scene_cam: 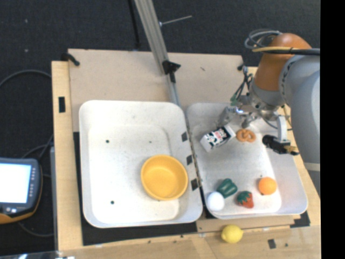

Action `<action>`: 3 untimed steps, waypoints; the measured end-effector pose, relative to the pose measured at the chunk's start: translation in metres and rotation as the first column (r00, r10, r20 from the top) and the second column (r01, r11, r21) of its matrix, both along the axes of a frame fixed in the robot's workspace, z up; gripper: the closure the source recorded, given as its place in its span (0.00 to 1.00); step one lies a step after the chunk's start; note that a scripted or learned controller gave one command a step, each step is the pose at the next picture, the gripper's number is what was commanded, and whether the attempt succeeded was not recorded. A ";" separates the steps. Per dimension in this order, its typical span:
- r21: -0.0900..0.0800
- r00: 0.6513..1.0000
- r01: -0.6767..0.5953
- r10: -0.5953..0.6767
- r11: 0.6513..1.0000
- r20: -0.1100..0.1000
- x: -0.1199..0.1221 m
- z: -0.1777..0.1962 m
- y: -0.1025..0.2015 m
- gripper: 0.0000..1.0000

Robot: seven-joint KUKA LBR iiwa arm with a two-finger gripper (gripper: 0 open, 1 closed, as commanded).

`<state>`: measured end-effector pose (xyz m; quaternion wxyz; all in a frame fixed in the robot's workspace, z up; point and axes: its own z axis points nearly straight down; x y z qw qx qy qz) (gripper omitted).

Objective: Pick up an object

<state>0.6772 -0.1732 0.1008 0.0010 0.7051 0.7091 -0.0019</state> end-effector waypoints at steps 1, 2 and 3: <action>-0.005 1.000 -0.004 0.004 1.000 0.005 0.001 0.013 -0.001 1.00; 0.004 1.000 0.001 -0.001 1.000 0.010 0.002 0.071 0.008 1.00; 0.004 1.000 0.004 -0.004 1.000 0.004 0.002 0.115 0.001 1.00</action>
